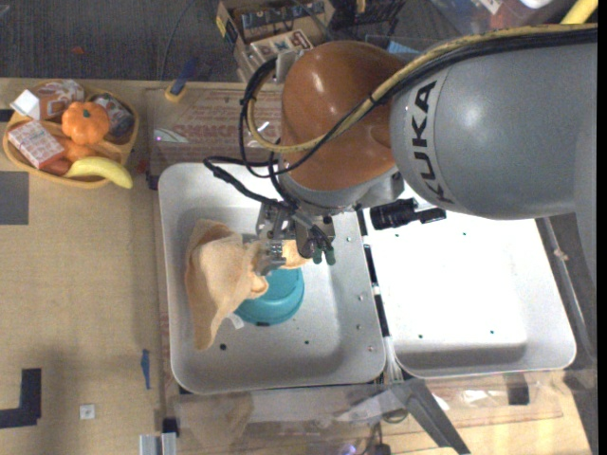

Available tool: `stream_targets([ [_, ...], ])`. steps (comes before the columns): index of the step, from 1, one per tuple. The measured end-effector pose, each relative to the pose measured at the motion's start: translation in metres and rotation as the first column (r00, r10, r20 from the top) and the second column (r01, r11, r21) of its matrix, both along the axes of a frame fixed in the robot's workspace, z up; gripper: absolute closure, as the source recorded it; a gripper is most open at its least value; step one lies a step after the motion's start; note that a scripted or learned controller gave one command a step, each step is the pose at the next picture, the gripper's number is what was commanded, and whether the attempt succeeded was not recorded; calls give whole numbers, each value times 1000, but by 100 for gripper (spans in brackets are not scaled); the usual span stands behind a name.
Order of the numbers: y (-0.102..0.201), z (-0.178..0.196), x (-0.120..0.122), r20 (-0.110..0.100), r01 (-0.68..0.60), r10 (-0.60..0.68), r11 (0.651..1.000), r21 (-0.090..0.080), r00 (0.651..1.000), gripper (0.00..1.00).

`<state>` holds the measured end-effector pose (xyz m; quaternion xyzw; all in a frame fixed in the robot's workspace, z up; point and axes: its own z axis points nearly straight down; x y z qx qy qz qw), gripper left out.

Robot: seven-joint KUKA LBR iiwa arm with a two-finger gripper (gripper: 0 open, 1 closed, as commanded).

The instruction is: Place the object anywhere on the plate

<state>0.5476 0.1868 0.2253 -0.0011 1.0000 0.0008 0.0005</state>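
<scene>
Grey arm (493, 112) looms; gripper (285, 249) is lowered at cloth (218, 273) over teal plate (275, 297) (jaw state cannot be told); placement is judged pending

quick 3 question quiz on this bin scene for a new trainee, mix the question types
1. True or false: the tan cloth lies in the right bin.
2. What does the cloth partly cover? A) a teal plate B) a banana C) a box
3. Which bin is the gripper over?

Key: 1. false, it lies in the left bin. 2. A, the teal plate. 3. The left bin, above the cloth's edge and the plate.
</scene>
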Motion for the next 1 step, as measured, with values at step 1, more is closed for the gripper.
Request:
stream_targets([
  [1, 0, 0, 0, 1, 0, 0, 1000, 0, 1000, 0],
])
